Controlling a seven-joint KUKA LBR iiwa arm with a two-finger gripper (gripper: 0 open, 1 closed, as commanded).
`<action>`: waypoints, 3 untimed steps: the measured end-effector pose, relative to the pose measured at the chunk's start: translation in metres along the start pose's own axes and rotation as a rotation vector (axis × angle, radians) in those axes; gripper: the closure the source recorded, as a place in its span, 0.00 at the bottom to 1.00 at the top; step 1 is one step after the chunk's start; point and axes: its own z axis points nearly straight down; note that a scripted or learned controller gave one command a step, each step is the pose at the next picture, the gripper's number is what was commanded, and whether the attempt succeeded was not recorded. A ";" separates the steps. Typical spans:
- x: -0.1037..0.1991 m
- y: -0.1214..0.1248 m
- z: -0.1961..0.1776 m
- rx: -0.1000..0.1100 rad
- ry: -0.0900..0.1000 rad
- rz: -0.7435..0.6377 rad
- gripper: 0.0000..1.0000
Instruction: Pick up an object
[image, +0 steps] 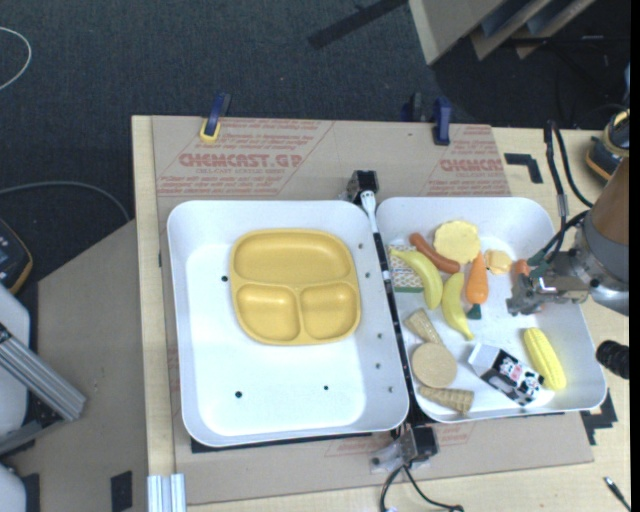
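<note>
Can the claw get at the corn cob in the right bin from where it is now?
Probably yes. The claw hangs just above the corn cob in the right bin; the cob lies apart from other toys, nothing on top.

Bright, even overhead light washes out the white bins (200, 400). Shadows fall soft. The bench's (160, 300) edges look slightly blurred.

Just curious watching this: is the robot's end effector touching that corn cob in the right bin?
Apart. The camera view shows the end effector hanging above the corn cob, with bare white bin floor visible between them.
</note>
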 end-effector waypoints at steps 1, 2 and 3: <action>0.053 0.031 0.008 0.001 0.002 -0.006 1.00; 0.098 0.057 -0.005 -0.001 0.002 -0.005 1.00; 0.129 0.067 -0.009 0.000 0.001 -0.002 1.00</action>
